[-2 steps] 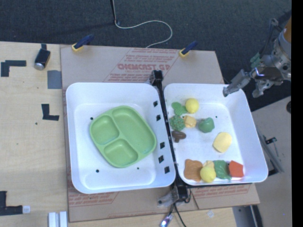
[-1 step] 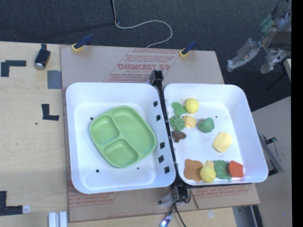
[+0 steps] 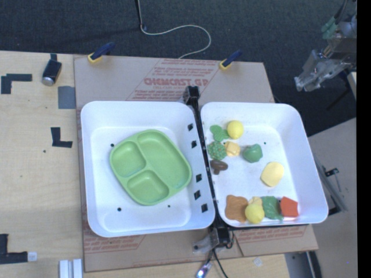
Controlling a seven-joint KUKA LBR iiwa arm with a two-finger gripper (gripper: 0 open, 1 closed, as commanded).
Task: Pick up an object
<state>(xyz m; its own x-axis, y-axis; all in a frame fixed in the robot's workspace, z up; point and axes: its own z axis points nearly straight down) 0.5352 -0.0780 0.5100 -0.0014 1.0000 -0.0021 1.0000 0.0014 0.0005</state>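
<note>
**Pick not started: arm parked off-bin, upper right**

The gripper (image 3: 316, 74) hangs outside the right bin (image 3: 301, 155), well apart from the items. Its state: cannot tell. Best candidate is the yellow lemon-shaped piece (image 3: 272, 174), lying alone mid-right in that bin with bare floor around it. It looks like light, rigid, smooth plastic, so likely slippery; it should be gripped across the narrow middle. The green tray (image 3: 151, 167) sits in the left bin (image 3: 93, 155).

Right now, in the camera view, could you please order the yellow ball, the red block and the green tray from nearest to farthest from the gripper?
Gripper at upper right.
1. Yellow ball, right bin's far side.
2. Red block, right bin's near corner.
3. Green tray, left bin.
</note>
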